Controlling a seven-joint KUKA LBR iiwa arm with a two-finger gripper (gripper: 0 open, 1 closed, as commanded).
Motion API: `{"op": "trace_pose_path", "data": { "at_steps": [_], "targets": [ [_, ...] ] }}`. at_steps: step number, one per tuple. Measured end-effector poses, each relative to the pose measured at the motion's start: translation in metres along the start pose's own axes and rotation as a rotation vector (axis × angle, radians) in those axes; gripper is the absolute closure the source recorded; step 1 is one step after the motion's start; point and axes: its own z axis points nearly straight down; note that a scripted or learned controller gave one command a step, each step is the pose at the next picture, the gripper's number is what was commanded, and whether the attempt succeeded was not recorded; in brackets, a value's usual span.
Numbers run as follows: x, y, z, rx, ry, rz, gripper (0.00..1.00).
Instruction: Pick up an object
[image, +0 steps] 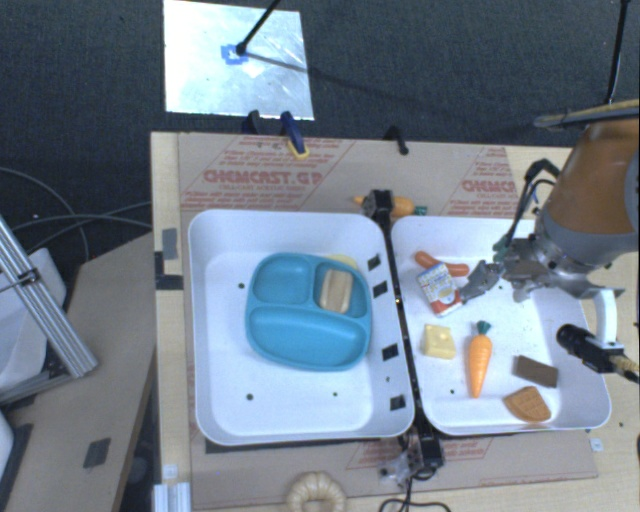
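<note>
Rightward — tool (470, 288) beside carton (437, 287)

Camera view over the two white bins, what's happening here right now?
A grey robot arm with an orange band reaches into the right white bin, its claw beside a small red-and-white packet. Nothing is visibly lifted. An orange toy carrot lies nearby; the left white bin holds a blue divided plate.

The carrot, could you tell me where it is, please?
The carrot lies in the right bin, between the cheese cube and the brown block.
</note>
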Motion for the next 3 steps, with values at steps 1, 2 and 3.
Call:
{"op": "trace_pose_path", "data": {
  "at_steps": [1,2,3],
  "targets": [
    [0.0,0.003,-0.007,-0.014,-0.002,-0.003,0.0],
    [0.005,0.003,0.055,-0.009,0.0,-0.001,0.0],
    [-0.003,0.004,0.111,-0.023,-0.008,0.0,0.0]
  ]
}}
